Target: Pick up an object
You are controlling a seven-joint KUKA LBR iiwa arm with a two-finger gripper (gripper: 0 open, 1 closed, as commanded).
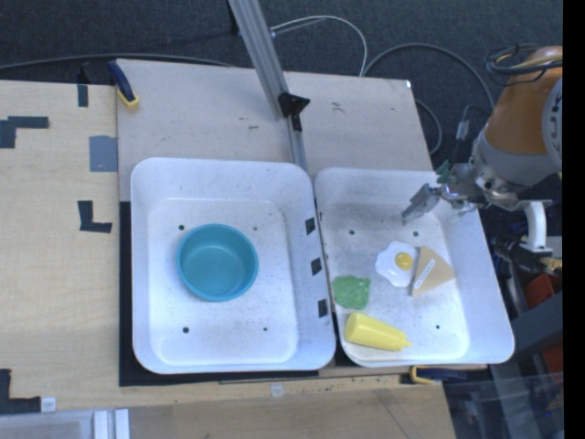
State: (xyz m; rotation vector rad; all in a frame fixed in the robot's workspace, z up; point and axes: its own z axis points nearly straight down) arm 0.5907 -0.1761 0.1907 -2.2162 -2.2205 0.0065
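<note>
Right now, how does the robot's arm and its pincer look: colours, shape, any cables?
The arm is thick and rounded, with a grey body and a broad orange band above the wrist. At its end sits a small dark grey pincer on a metallic mount with a little green detail. A white bracket-like part hangs below the wrist on the right. Thin dark cables loop over the top of the arm.

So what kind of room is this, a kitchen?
Probably a robot lab, not a kitchen: a grey and orange robot arm reaches over two shallow white plastic bins, cables trail on the floor, and the fried egg looks like a toy.
</note>
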